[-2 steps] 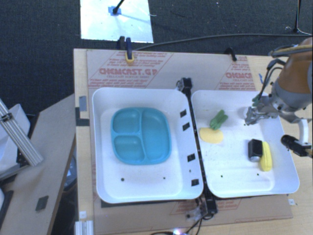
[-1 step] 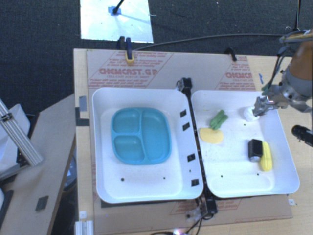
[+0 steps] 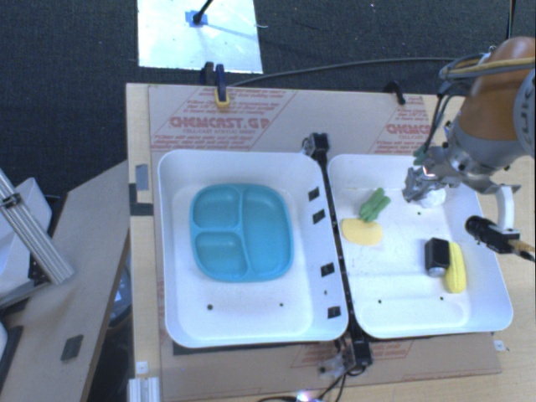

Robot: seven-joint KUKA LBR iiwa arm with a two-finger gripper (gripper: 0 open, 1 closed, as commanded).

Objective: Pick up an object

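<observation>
The right bin (image 3: 477, 316) holds a green object (image 3: 374, 203), a flat yellow piece (image 3: 362, 233) just below it, a black block (image 3: 436, 255) and a yellow banana-like object (image 3: 456, 268) lying against the block. My gripper (image 3: 421, 188) is low over the bin's back part, right of the green object and well above the black block. A small white thing (image 3: 434, 196) sits right at the gripper's tip; whether it is held is unclear.
A blue divided plate (image 3: 243, 231) lies in the left bin (image 3: 180, 308). A black clip-lined divider (image 3: 328, 233) separates the two bins. The arm's orange band (image 3: 494, 99) looms over the right bin's back corner. A black fitting (image 3: 490, 233) juts out at the right rim.
</observation>
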